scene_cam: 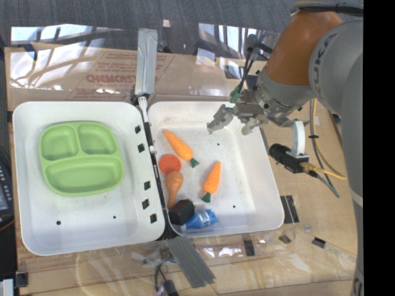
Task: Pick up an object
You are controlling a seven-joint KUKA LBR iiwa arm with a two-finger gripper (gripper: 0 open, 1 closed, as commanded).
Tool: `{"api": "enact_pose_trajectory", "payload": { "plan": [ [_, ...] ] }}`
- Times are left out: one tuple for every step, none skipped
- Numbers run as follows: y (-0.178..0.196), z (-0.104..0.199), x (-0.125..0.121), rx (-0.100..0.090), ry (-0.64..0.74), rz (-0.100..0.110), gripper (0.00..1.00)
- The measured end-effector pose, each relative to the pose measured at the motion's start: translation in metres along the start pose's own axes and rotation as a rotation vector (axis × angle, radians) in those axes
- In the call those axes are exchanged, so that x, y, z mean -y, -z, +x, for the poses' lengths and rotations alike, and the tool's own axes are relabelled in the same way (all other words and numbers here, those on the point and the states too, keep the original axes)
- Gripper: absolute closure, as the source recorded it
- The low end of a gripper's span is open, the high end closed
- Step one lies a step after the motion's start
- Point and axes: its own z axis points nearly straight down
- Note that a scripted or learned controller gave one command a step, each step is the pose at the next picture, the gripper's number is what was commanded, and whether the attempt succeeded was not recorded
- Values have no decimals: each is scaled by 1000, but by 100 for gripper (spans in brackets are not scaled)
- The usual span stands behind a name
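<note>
Two carrots in the right bin (259, 190): one (179, 145) near the middle, angled toward the left wall; another (212, 179) just right of centre. Red-orange ball (170, 163), orange pear-shaped piece (174, 184), black lump (181, 211) and blue item (202, 219) clustered along left wall and front-left corner. Gripper (236, 120) above back edge, fingers spread, holding nothing. One green divided plate (81, 158) in left bin (31, 227).
</note>
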Motion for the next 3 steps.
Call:
{"api": "enact_pose_trajectory", "payload": {
  "plan": [
    [-167, -37, -25, 0, 60, 0, 0],
    [-168, -42, 47, -2, 412, 2, 0],
    [-158, -43, 47, -1, 415, 2, 100]
  ]
}}
